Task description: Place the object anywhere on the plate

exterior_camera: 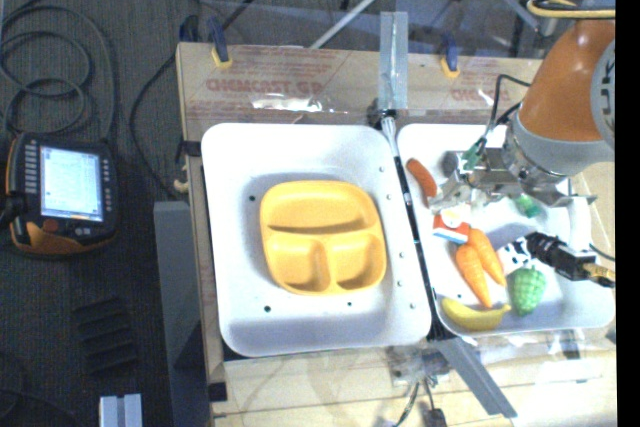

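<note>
Nearest the camera, the right bin keeps all the toy food: a banana at the front edge, a green knobbly fruit beside it, two carrots just behind, and a red sausage further back by the divider, so nothing is placed yet and the whole pick-and-carry is left. The yellow plate sits bare in the left bin. Further back on the worktop, the hand hangs low over the right bin's rear; from here I cannot tell whether it is spread or closed, and nothing is seen pinched in it.
</note>
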Available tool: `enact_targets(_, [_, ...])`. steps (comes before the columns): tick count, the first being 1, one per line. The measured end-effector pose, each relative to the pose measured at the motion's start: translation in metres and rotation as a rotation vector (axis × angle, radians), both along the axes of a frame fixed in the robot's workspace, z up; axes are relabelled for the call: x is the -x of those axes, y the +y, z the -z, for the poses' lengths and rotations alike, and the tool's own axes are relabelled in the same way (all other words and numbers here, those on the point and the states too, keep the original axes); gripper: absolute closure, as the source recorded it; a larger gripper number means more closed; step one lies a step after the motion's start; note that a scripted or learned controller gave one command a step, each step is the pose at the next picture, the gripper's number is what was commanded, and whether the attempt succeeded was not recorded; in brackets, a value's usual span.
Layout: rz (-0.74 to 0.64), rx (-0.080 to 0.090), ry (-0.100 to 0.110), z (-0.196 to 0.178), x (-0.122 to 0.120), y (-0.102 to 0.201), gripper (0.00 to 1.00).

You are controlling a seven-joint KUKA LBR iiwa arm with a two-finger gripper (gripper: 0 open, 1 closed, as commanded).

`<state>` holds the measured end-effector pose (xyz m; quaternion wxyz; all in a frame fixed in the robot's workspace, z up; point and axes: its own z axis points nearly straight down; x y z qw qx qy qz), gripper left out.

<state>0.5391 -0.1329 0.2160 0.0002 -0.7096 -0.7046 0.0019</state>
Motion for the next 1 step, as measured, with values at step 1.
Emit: enact_targets(1, [0.091, -0.003, 0.002, 0.0101, -0.0123, 0.0685, 1.00])
